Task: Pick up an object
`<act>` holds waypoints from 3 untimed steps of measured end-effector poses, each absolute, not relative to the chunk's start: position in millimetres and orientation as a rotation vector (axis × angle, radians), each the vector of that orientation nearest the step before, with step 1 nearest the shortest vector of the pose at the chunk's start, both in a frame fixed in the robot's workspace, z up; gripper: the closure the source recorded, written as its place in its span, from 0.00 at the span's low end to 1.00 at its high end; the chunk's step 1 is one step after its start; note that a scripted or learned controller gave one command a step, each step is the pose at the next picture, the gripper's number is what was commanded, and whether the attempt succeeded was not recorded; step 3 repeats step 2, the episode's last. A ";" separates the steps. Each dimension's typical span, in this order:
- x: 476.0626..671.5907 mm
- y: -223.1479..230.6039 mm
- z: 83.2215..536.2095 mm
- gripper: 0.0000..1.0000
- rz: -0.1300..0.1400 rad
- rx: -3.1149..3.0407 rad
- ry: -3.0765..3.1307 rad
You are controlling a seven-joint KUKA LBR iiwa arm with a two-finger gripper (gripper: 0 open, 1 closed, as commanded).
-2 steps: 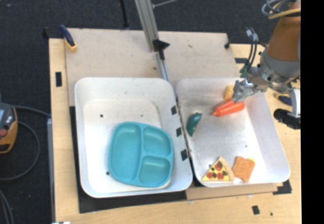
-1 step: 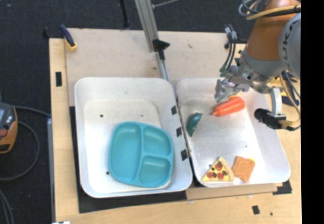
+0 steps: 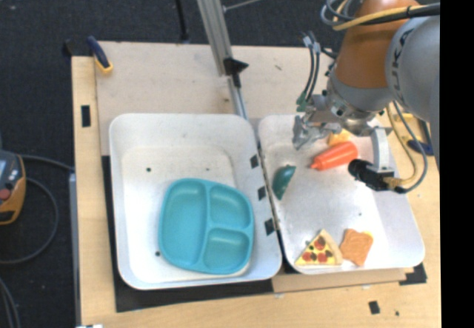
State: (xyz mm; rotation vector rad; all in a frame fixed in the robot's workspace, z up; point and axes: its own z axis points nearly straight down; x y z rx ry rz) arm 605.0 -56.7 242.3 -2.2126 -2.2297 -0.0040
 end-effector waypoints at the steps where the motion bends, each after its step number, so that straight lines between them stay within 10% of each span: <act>1: 594.1 -5.4 253.1 1.00 -0.003 -2.212 -2.229; 3: 590.9 43.4 243.2 1.00 0.000 -2.213 -2.229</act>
